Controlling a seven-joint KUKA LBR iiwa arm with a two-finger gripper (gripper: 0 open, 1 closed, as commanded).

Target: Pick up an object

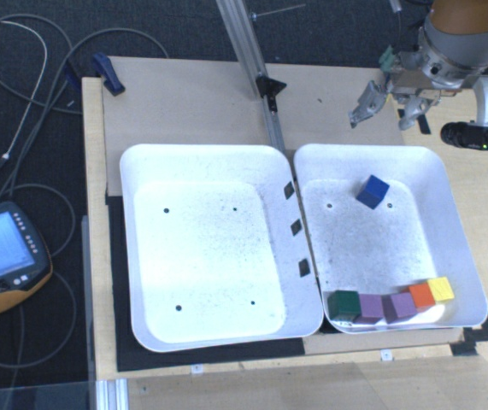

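Blocks line the near wall of the right bin [457,229]: green block [343,304], purple block [371,307], another purple block [401,305], orange block [423,296], yellow block [441,290], touching in a row running left to right. Farther back, a blue cube [373,191] sits alone, turned corner-forward, with no clear long axis. Beyond the bin, over the table [192,101], the gripper [390,111] hangs with jaws spread apart, holding nothing.

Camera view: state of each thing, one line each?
gripper: open, holding nothing, above the bench behind the right bin
blue cube: alone, tilted, back of right bin
green cube, two purple cubes, orange cube, yellow cube: in a row along the front wall
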